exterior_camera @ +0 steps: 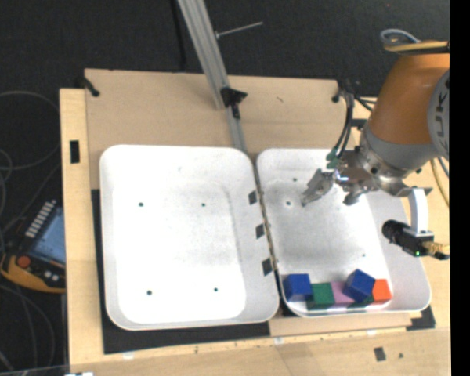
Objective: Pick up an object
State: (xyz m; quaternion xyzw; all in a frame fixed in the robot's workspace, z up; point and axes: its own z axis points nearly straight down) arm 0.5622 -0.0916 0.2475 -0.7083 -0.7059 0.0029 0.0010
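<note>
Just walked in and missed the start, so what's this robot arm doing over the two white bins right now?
The arm's gripper hangs over the far part of the right bin with its fingers spread and nothing between them. The pieces it could pick up sit bunched along that bin's near edge: two blue blocks, a green block, a pink block and an orange block. None has been lifted yet. The left bin sits beside it.

Tool (331,187) open above right bin (298,163) (blocks (337,288) at its near edge).
</note>
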